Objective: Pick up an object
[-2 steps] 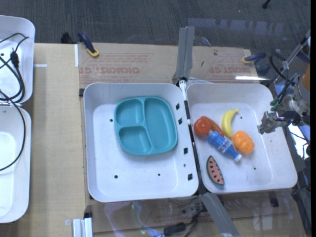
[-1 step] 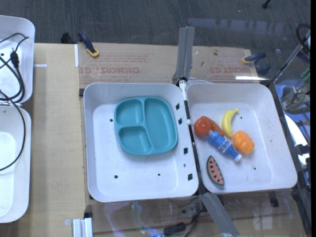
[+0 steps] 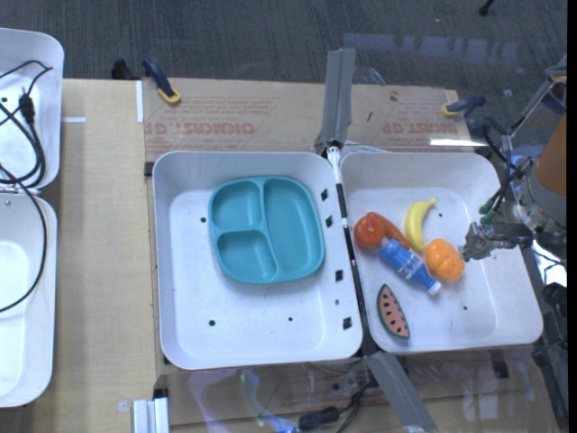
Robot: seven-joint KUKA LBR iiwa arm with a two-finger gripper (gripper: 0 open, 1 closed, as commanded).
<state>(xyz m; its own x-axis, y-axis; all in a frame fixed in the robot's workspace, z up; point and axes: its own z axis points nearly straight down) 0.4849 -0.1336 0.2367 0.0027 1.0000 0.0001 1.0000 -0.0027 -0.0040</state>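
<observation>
Cardboard-covered bench (image 3: 99,242) on dark carpet (image 3: 225,16) bore two white bins. Left bin (image 3: 180,332) held a teal divided plate (image 3: 267,228); right bin (image 3: 505,323) held toy food. Gripper (image 3: 472,245), jaw state indiscernible, hovered just beside the orange fruit (image 3: 444,259).

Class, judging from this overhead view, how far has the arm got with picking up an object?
Done: the gripper has reached the right bin, beside the orange fruit. In hand: nothing visibly; whether it grips is unclear. Left: grasping and lifting. The banana, blue bottle, carrot-like toy and watermelon slice all lie on the bin floor.
</observation>
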